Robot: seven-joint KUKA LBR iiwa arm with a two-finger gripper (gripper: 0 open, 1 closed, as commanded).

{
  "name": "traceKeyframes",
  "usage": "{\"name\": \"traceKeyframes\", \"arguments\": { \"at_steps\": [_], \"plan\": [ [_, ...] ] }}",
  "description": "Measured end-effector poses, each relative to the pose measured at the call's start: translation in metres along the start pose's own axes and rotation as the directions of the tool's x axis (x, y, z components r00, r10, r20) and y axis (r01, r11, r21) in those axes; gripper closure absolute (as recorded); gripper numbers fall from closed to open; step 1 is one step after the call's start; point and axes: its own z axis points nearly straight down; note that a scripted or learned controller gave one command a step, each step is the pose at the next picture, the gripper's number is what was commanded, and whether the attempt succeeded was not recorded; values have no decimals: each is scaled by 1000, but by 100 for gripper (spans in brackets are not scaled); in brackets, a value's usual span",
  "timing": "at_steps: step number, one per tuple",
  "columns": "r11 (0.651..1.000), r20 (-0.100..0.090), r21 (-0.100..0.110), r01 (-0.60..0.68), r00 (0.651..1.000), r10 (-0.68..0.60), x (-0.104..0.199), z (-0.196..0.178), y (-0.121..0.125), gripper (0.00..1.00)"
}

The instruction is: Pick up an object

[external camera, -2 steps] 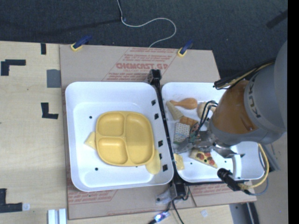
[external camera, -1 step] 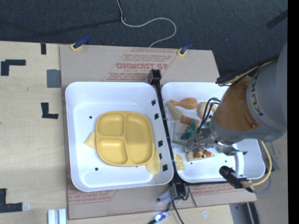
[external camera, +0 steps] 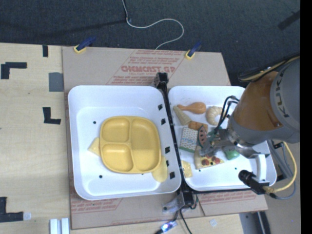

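My gripper [external camera: 208, 142] is low in the right bin [external camera: 222, 182], over a cluster of toy food. Just below it lies a pizza slice [external camera: 210, 161], and a small green piece [external camera: 231, 155] sits at its right. A checkered card [external camera: 187, 137] lies to its left. Farther back are an orange stick [external camera: 195, 126], a pale cone [external camera: 181, 115], an orange-tan squash [external camera: 193, 107] and a beige garlic bulb [external camera: 213, 114]. The wrist hides what sits directly under the gripper.
The left bin [external camera: 83, 111] holds a yellow divided plate [external camera: 130, 144] with yellow scraps [external camera: 93, 147] poking out beneath it. A yellow piece [external camera: 186, 168] lies by the divider [external camera: 166, 121] between the bins. The arm's bulk [external camera: 263, 111] covers the right bin's right side.
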Motion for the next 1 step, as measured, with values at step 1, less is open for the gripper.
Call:
{"name": "traceKeyframes", "arguments": {
  "at_steps": [1],
  "plan": [
    [1000,1,-2,0,1000,0,-6,-48,8,100]
  ]
}}
